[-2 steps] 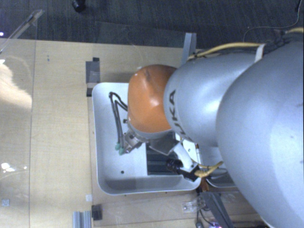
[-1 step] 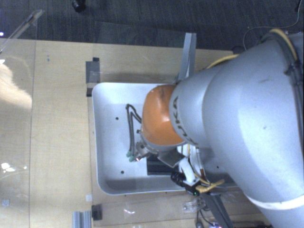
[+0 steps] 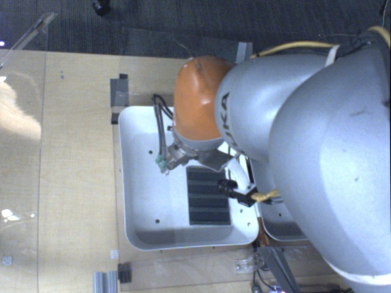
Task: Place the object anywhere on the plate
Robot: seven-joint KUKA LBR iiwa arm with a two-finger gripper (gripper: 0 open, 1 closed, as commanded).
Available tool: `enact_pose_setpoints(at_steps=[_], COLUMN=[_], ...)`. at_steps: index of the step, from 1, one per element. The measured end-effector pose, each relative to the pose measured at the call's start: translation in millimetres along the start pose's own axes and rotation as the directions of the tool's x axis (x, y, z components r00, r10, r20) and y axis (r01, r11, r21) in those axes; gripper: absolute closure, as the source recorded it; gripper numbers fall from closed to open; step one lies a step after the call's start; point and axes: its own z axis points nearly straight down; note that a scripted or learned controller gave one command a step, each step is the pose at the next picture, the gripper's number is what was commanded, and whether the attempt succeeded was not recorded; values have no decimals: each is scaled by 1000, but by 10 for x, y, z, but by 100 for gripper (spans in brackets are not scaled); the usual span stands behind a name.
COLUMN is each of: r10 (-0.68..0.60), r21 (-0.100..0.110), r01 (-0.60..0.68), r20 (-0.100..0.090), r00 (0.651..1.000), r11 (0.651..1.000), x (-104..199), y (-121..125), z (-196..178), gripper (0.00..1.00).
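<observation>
The grey arm [image 3: 317, 133] comes in from the right and covers a large part of the view, with its orange band [image 3: 198, 105] above the back of the left white bin [image 3: 131, 182]. Below the band, the wrist reaches down into this bin, and the jaws are hidden under it, so I cannot tell if they are open or closed, or if they hold anything. A dark ribbed rectangle [image 3: 208, 200] lies on the floor of the left bin, near its right wall. A small green part [image 3: 161, 162] is at the left of the wrist, beside black cables [image 3: 160, 124]. The right bin [image 3: 284, 231] is mostly covered by the arm. Both bins stand on the wooden counter [image 3: 73, 176]. I cannot identify the object or the plate.
</observation>
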Motion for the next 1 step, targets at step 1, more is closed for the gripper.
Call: enact_pose_setpoints(at_steps=[1], r10=[183], r21=[-10], r01=[-183], r20=[1], r00=[983], r11=[983], x=[305], y=[-92], z=[698], gripper=[100])
